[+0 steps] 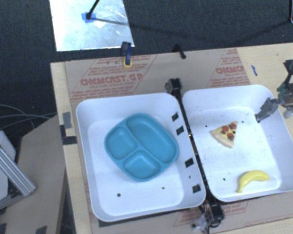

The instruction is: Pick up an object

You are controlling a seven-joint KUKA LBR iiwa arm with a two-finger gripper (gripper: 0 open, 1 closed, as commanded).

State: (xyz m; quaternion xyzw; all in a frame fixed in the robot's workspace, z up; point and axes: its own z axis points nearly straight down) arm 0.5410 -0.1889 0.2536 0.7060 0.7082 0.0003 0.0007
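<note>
A toy pizza slice (226, 133) lies in the middle of the right bin (286, 173). A yellow banana (251, 179) lies near that bin's front edge. A blue divided plate (140, 146) sits in the left bin (101, 199). My gripper (274, 109) hangs over the right bin's right rim, to the right of the pizza slice and apart from it. I see nothing held in it.
A black hinge strip (186, 140) with clips runs between the two bins. Both bins rest on a cardboard sheet (110, 78). A shiny metal panel (91, 20) lies beyond the bench at the back left.
</note>
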